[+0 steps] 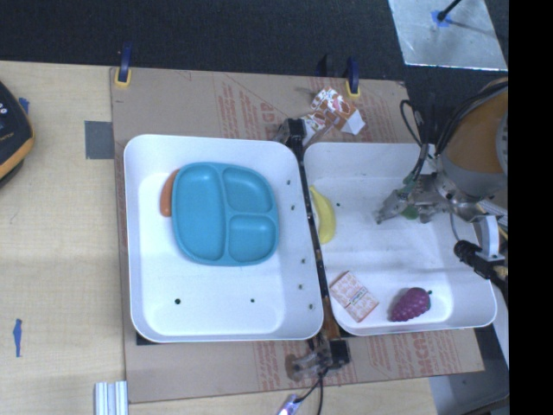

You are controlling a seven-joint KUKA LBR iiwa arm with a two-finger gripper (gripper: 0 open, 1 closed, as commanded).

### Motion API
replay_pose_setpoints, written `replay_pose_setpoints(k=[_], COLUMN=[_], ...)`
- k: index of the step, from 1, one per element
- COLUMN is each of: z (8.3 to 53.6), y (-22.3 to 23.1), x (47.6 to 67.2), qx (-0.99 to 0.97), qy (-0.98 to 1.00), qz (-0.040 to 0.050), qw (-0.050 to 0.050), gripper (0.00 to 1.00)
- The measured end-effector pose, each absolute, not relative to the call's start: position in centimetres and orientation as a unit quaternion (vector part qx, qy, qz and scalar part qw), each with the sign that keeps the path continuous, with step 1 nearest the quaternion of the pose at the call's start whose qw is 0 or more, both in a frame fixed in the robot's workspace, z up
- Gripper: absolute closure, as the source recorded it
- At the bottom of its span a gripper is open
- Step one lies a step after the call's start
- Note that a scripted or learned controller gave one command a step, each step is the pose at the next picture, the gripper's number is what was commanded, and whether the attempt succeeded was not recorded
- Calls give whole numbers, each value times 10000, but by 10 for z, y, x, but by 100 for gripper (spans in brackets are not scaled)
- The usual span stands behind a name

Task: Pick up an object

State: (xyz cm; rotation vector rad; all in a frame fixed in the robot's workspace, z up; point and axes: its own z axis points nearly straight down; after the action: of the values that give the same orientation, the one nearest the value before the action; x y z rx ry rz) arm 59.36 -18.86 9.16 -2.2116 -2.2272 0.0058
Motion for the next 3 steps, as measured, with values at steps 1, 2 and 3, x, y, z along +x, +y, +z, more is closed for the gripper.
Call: replay_pose_setpoints(k=[1,2,3], z=[118,92,103], y=[-209,-212,-212], x=[657,631,632], qx=[-7053,-7054,-7045], qy=[-7089,-7088,-7097], qz=[3,16,17], qw=[2,10,10], gripper=[0,0,100])
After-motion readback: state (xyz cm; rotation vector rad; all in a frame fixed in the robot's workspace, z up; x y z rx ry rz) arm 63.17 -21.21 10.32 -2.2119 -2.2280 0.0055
